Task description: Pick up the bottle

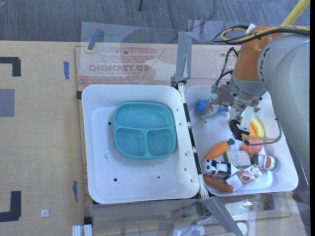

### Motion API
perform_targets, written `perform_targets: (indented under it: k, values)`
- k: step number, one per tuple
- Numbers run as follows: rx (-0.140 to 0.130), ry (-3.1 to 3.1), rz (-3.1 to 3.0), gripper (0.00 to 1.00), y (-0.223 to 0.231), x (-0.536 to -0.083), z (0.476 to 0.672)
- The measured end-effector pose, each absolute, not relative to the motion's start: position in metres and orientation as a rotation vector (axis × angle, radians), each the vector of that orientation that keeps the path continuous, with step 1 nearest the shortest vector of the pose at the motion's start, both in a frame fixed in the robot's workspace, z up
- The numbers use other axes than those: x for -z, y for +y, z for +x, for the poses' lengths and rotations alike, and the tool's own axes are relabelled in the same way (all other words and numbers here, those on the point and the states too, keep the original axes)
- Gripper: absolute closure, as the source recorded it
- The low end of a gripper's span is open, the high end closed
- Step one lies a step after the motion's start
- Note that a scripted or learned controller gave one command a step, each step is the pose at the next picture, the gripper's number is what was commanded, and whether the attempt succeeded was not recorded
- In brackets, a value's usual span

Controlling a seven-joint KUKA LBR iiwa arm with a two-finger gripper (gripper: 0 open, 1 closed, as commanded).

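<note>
On the wooden counter (39, 146) sit two shallow white bins side by side. The left white bin (98, 181) holds a teal plastic divided plate (145, 130) with three compartments, lying flat near the bin's middle. The right white bin (285, 178) carries a cluster of small toys. The grey arm with its orange band (251, 58) reaches in from the right and hangs over the far part of this bin, and its claw (224, 107) sits low near the bin's upper left corner; how far apart the claw's parts stand cannot be told, as they blur into the wrist hardware, and nothing can be seen gripped in it. Just left of the claw lies a small blue toy (202, 105), touching or nearly touching it. The small white bottle with a red cap and red label (264, 162) lies on its side toward the near right of the right bin, well apart from the claw; its long axis runs roughly left to right across the view, though which end points which way is hard to make out. Around it lie a yellow banana-shaped toy (256, 128), an orange carrot toy with a green tip (218, 150), a pale waffle-textured square (238, 158), a black-and-white cow-patterned toy (217, 168) and a reddish sausage-shaped toy (218, 184) near the front wall.
</note>
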State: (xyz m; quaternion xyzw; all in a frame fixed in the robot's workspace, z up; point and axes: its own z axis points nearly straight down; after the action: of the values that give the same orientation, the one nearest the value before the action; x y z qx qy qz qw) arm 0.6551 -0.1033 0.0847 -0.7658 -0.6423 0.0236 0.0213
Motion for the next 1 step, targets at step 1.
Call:
perform_targets:
  k: [1]
  values:
    - [-0.054, -1.997, -2.382, 1.00, -0.0998, -0.0927, 0.6590]
